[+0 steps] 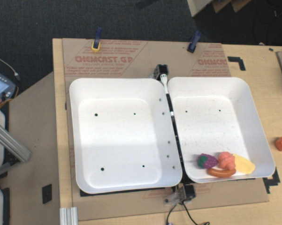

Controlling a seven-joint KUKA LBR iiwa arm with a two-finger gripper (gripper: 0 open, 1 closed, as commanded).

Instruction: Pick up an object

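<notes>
Small plastic toy foods — purple grape cluster [207,161], pink-orange lump [226,160], yellow piece [244,164], orange-red sausage [221,172] — lying clustered in near corner of right shallow white bin [216,90]. Judging pick not yet begun; gripper state: cannot tell. Next move is calling for descent over one piece, clear of neighbours.

Single fixed camera above bench [145,55], looking down at slant on both bins [80,125].

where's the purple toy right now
In the camera view the purple toy lies in the right bin, near its front edge, at the left end of a small cluster, touching the pink toy with the orange sausage just below.
</notes>
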